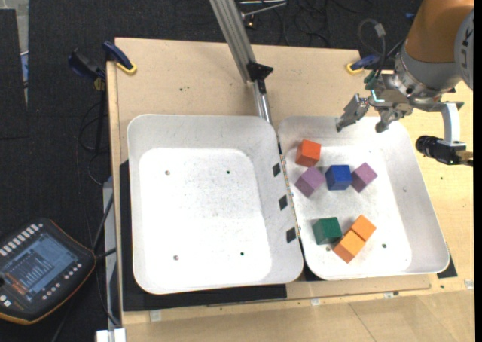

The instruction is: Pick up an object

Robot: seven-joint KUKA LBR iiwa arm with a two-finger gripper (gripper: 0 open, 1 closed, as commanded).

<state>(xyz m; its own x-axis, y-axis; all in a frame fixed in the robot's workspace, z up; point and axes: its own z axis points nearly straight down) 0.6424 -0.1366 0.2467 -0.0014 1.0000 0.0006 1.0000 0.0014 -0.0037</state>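
1. While the gripper (363, 116) hangs over the far edge of the right bin (422, 205), we judge the task to be at its approach step: nothing is between the fingers, which stand spread and released.
2. We see seven blocks in the right bin, all apart from the gripper: a red block (308, 152) nearest it, then a blue block (338, 177) between two purple ones (309, 181) (364, 175), and nearer us a green block (327, 230) beside two orange blocks (362, 227) (348, 245), which touch each other.
3. We take the red block as the likeliest target, since it lies closest and has free space on most sides.
4. For the next move we judge that the gripper must travel toward the bin's middle, centre over one block, turn so the fingers face two flat sides, and then descend.
5. As for heading, the blocks look like cubes, so we find no long axis; the red block sits turned slightly against the bin's edges, and the purple ones sit more diagonal.
6. We note the left bin (143, 182) holds none of the blocks.
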